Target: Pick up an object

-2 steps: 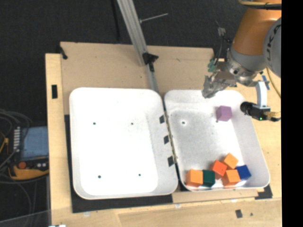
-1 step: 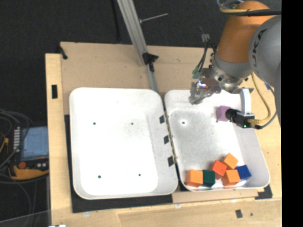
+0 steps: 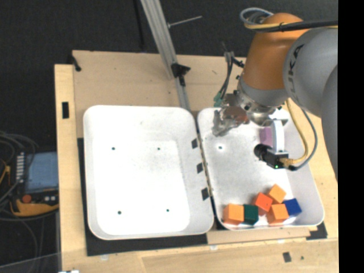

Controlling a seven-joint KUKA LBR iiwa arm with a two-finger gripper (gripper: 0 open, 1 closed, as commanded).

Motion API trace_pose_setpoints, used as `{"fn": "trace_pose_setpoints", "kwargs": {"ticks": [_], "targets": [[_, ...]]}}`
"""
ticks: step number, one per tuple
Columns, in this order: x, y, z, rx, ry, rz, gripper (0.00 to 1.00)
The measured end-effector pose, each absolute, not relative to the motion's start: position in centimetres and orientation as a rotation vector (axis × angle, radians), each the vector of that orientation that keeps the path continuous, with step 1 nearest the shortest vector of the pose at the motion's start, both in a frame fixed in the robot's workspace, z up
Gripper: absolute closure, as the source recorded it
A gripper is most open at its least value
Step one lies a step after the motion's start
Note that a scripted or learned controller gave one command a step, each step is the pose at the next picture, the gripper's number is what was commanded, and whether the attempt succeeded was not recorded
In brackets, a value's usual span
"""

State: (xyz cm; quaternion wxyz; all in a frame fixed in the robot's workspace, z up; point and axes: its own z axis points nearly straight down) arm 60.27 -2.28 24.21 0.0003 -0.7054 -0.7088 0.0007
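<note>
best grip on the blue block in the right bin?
Probably from straight above. The blue block sits at the end of the cluster, near the bin's outer wall, with an orange block right against its inner side. Put the fingers on the two faces away from that neighbour, if the wall leaves room; the top looks flat and clear.

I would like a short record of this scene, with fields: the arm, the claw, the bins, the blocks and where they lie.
arm: grey with orange band, reaching over the right bin
claw: above the right bin's far left corner, apart from the blocks
left bin: white, shallow
right bin: white, holds the blocks
blocks: cluster along the near edge: orange block, green block, blue block, three more orange ones between
</note>
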Motion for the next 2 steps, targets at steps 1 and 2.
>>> {"fn": "trace_pose_setpoints", "kwargs": {"ticks": [1, 2], "targets": [[58.4, 2.3, 23.2, -2.215, -2.227, 0.002, 1.00], [56.6, 7.5, 22.3, -2.212, -2.228, 0.001, 1.00]]}}
